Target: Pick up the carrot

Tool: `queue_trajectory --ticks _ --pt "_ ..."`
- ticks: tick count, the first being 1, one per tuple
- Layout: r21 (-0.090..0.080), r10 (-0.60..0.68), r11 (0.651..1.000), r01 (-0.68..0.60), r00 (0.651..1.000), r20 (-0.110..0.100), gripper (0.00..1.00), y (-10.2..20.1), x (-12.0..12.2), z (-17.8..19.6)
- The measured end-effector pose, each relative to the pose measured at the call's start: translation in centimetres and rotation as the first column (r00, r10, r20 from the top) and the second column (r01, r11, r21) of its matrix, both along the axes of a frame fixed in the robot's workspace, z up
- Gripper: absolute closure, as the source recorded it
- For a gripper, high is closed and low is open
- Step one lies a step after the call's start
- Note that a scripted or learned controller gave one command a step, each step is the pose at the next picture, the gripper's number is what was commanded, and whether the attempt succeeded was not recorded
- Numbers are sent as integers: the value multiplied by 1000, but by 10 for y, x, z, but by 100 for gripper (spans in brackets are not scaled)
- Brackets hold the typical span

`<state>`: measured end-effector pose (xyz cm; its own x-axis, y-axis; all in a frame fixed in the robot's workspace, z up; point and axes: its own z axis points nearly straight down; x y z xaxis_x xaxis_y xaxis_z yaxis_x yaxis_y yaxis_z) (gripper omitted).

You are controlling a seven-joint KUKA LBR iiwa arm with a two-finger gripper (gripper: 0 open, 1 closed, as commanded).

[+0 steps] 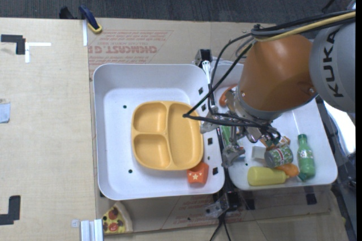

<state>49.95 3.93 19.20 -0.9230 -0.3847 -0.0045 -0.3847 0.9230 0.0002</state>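
The carrot (290, 169) is lying in the right bin (322, 121), toward its 5 o'clock corner, showing as a small orange piece partly tucked under a can (278, 156) that is sitting at its 10 o'clock. A yellow block (266, 176) is resting just at the carrot's 8 o'clock, and a green bottle (305, 156) is standing just at its 2 o'clock, so the carrot is crowded on three sides. The hand (236, 150) is hanging well to the carrot's 9 o'clock, over the wall between the two bins; whether it is released or clenched cannot be told, as the arm (277, 76) is covering much of it. Nothing is visibly caught in it.

Farther out at 9 o'clock, the left bin (107, 121) is holding a yellow divided plate (167, 135), with a red block (197, 175) bearing a star touching the plate's 5 o'clock rim. Both bins are sitting on the tabletop (45, 121).

The step in hand is judged to be the approach: the carrot is not yet grasped. The next move is likely calling for travel toward 3 o'clock, an alignment above the carrot's exposed part, and a descent narrow enough to be missing the can, bottle and yellow block.
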Motion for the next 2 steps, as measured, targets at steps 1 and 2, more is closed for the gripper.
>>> queue_trajectory --ticks 1,2 --pt "0 -138 990 138 990 -3 0 119 13 -100" --pt "-3 -144 990 144 990 -12 100 118 12 -93"
